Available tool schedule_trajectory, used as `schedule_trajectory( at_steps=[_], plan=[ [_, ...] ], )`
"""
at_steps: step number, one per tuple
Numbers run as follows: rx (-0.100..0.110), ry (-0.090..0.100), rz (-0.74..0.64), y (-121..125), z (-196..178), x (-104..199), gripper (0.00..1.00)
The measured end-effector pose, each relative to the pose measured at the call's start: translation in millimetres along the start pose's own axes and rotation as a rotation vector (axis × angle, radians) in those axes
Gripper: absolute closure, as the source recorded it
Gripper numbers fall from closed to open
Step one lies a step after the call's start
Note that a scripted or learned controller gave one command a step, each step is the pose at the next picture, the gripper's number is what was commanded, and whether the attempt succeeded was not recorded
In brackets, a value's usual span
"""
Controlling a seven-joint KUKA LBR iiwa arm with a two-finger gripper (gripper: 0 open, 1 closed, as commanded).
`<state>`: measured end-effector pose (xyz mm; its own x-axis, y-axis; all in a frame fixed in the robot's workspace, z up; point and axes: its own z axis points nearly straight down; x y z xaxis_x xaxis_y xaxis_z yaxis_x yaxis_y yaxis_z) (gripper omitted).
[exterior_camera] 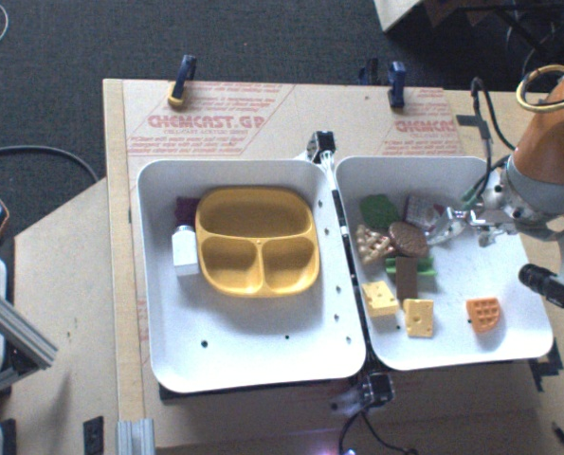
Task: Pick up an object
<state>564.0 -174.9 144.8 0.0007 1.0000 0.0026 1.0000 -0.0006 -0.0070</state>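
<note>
A: Where is the arm [547,150] sitting right now?

B: It is reaching in over the right bin [509,344], with the gripper [457,218] hanging near that bin's back wall, just beside a grey object [422,209].

A: Are the jaws gripping anything?

B: I cannot tell; the metal parts there are too small and cluttered to read as open or closed.

A: What is lying in the right bin?

B: Everything is clustering toward the bin's left side. A green piece [378,209] is lying at the back, a round brown cookie [408,239] is resting in front of it, a pale knobbly item [372,244] is sitting beside the cookie, and a dark brown bar [407,279] is lying over something green [424,268]. Two yellow cheese wedges [417,317] are sitting nearer the front wall. An orange waffle [483,315] is lying apart from them, toward the bin's front right.

A: And the neighbouring bin?

B: The left bin [168,349] is holding a yellow divided plate [257,240], with a small white bottle [185,249] touching the plate's left edge and something dark purple [187,207] behind it. Both bins are resting on the tabletop [130,254].
</note>
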Motion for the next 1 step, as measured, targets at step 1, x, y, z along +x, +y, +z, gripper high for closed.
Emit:
schedule_trajectory(
  at_steps=[1],
  plan=[
    [-0.002, -0.001, 0.0, -2.3, 46.5, -7.6, 0.0]
  ],
)
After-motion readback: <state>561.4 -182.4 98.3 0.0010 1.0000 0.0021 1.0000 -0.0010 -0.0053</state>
